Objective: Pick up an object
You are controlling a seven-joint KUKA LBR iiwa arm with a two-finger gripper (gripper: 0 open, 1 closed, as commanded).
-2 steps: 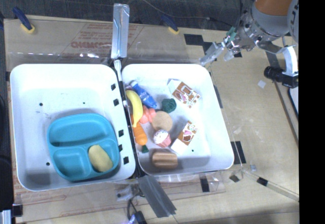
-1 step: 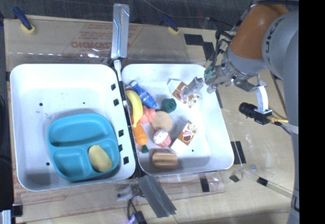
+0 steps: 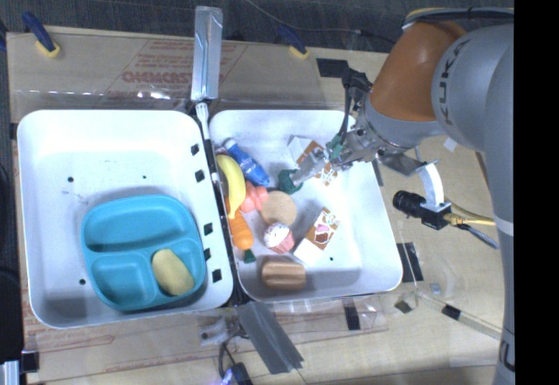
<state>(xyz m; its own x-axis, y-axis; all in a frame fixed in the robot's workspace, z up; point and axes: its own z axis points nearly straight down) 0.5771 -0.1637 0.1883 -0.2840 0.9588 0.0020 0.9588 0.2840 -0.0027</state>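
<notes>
Camera view shows you the gripper (image 3: 325, 158) low in the right bin (image 3: 384, 244), near its back. You cannot tell how it is set, because its tip blurs into the stuff around it.

Look at where the toys sit. A small card (image 3: 307, 153) and a dark green bit (image 3: 287, 180) lie right by the tip, touching or almost touching it. You cannot tell which. Most of the pile is to the left and toward the front from the tip: the banana (image 3: 231, 182) along the left wall, the blue bottle (image 3: 249, 166) beside it, the round tan ball (image 3: 279, 207) in the middle, and the brown block (image 3: 282, 271) at the front.

So the closest thing to grab is likely the card or the green bit. The banana's long side runs front to back.

The blue tray (image 3: 122, 244) in the left bin (image 3: 52, 165) holds a potato (image 3: 173, 271), well away from the arm.
</notes>
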